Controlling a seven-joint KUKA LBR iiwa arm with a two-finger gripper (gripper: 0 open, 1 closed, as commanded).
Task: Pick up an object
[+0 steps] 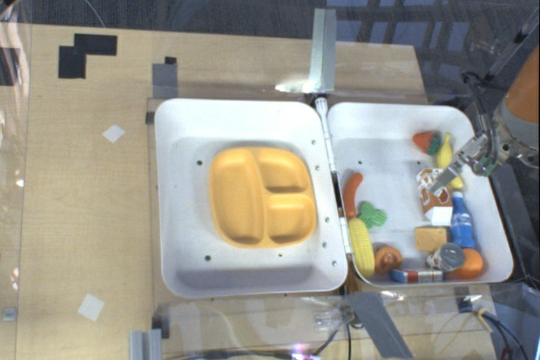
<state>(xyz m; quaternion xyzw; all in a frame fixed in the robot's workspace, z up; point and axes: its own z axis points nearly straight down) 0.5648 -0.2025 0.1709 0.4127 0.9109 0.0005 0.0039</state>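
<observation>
A: In the right bin (396, 118), where did the end effector (456, 170) sit?

B: It hung low over the far right side, reaching in from the right edge; the grey arm (516, 131) showed its orange band above the wrist.

A: Were the fingers apart or closed?

B: That could not be told (the tips blurred into the clutter beneath them), and nothing could be seen held between them.

A: What lay under it?

B: A brown-and-white packet (433, 187), just beside a blue bottle (461, 221). A yellow banana (443, 150) and a red-orange toy (424, 141) lay just beyond, toward the bin's far side.

A: And the rest?

B: A corn cob (361, 244), a green piece (372, 214) and a red sausage (351, 190) lay along the left wall; an orange fruit (472, 264) sat in the near right corner.

A: The left bin (181, 181)?

B: It held a yellow divided tray (261, 196), flat in the middle. Both bins rested on the desk (84, 181).
</observation>
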